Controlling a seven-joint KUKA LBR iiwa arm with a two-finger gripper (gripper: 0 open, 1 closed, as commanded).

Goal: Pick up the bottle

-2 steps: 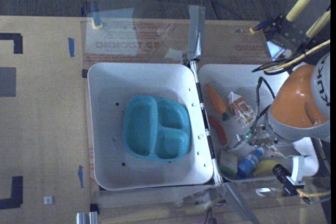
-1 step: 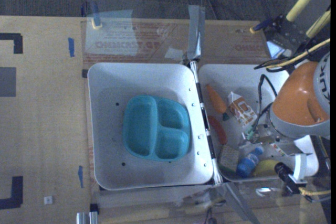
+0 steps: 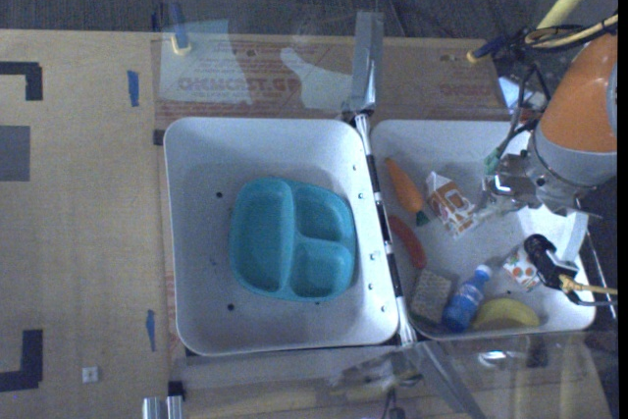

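**Bottle at the near edge of the right bin, gripper up-bin from it**

Camera view: The blue bottle lies in the right bin, close to the bin's lower wall, tilted with its cap toward the upper right. The gripper sits above the same bin, further up the picture and a little to the right, well apart from the bottle and not touching it. Whether it is spread or pressed together cannot be told from this angle; nothing shows between its tips. The grey arm with its orange band comes in from the right edge.

Right beside the bottle on its right lies a yellow banana, and on its left a tan square sponge, both near the lower wall. A small printed carton lies just above the banana. Near the gripper's left is a white and orange carton. Along the bin's left wall lie an orange carrot and, below it, a red pepper.

The left bin holds a teal divided plate, set about its middle, its three compartments bare.
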